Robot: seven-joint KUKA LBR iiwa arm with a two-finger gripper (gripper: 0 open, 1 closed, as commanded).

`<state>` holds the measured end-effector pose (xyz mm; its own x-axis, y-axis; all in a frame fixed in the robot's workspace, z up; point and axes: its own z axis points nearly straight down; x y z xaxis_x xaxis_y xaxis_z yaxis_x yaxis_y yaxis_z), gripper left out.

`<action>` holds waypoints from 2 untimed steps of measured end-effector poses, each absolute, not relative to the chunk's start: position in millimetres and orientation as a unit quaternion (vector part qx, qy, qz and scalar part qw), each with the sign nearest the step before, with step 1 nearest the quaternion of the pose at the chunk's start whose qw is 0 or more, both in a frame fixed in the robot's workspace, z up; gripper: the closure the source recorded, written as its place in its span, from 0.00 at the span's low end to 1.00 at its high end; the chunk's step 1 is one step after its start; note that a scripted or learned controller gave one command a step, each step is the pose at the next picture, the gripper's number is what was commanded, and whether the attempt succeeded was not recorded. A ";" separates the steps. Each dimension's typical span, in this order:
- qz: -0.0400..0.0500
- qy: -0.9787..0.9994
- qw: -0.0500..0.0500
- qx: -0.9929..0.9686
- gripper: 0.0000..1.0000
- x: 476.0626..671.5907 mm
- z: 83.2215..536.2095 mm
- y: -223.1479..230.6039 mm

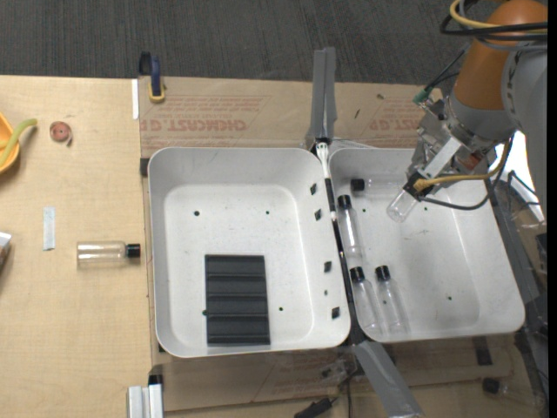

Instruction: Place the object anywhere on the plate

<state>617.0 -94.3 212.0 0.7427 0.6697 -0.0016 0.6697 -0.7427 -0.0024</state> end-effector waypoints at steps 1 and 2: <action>0.001 -0.359 0.001 -0.933 0.00 617.0 212.1 -94.4; 0.002 -0.337 0.000 -0.941 0.00 631.0 223.8 -160.8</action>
